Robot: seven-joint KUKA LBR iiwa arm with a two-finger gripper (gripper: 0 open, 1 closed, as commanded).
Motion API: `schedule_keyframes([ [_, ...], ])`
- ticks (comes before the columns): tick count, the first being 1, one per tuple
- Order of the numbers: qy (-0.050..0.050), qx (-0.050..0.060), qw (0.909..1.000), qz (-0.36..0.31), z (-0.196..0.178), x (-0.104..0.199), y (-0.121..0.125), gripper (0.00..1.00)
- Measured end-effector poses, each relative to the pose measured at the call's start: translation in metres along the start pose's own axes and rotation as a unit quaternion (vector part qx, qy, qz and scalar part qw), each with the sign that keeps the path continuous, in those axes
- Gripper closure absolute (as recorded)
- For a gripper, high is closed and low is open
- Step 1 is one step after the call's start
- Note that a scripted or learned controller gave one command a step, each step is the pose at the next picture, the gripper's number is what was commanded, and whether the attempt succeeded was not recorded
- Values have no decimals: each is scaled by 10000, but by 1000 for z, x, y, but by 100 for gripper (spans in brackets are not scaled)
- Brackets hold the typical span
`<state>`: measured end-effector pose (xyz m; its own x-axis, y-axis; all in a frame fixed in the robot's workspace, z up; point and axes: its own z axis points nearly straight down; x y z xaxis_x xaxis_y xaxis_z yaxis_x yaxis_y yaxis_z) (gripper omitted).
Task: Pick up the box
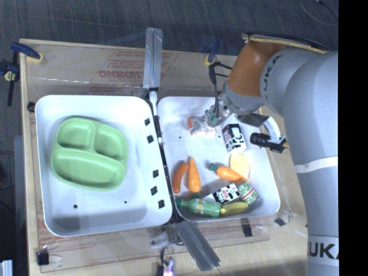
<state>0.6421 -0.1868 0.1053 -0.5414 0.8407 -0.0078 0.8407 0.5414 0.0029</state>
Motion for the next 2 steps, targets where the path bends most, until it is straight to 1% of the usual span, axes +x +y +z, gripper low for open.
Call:
schedule_keyframes([
  [1, 59, 40, 10000, -50, 16, 31, 6, 100],
  [2, 45, 27, 10000, -20, -97, 7, -7, 100],
])
